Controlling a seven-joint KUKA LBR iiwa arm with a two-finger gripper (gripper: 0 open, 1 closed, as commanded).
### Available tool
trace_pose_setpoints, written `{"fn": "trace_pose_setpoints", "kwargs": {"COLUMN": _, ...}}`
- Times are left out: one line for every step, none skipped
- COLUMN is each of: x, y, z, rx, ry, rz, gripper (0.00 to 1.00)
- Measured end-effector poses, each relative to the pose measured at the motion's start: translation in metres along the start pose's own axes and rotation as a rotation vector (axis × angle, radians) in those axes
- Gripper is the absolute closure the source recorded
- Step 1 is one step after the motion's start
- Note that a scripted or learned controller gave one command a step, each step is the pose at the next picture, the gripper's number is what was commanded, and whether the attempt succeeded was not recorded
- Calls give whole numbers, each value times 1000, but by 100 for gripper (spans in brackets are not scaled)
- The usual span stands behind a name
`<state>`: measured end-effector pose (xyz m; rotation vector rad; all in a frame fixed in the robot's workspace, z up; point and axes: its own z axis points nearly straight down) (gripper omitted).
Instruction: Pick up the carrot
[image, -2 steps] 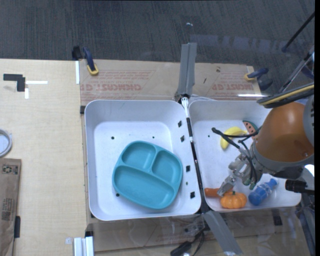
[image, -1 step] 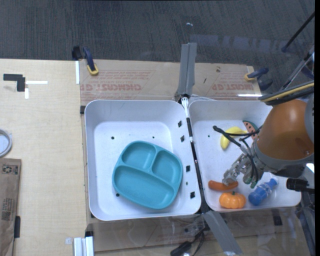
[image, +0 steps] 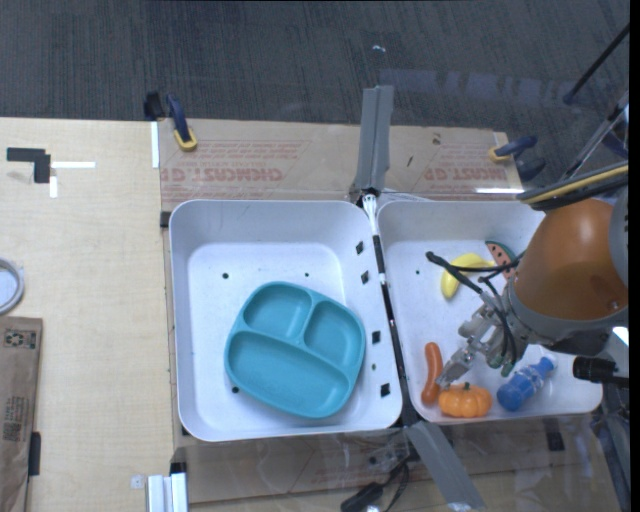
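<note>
From my feed, the arm (image: 570, 265) covers much of the right bin (image: 410, 300), hiding its far right wall and part of the floor. A reddish-green item (image: 497, 250) peeks out beside the orange band; too little shows for me to name it. The banana (image: 462, 272) is partly crossed by a dark cable. The claw (image: 462, 366) is small and cluttered, so I can't make out its fingers. The arm's bulk runs off the right edge. On the bench (image: 80, 300), a round object (image: 8, 287) is cut by the left edge.
</note>
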<state>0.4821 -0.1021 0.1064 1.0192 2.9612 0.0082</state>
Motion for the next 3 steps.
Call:
{"fn": "trace_pose_setpoints", "kwargs": {"x": 27, "y": 30, "z": -85, "rx": 8, "ry": 5, "rz": 258, "gripper": 0}}
{"fn": "trace_pose_setpoints", "kwargs": {"x": -29, "y": -42, "z": 14, "rx": 6, "ry": 2, "rz": 113, "gripper": 0}}
{"fn": "trace_pose_setpoints", "kwargs": {"x": -71, "y": -97, "z": 14, "rx": 5, "ry": 6, "rz": -442, "gripper": 0}}
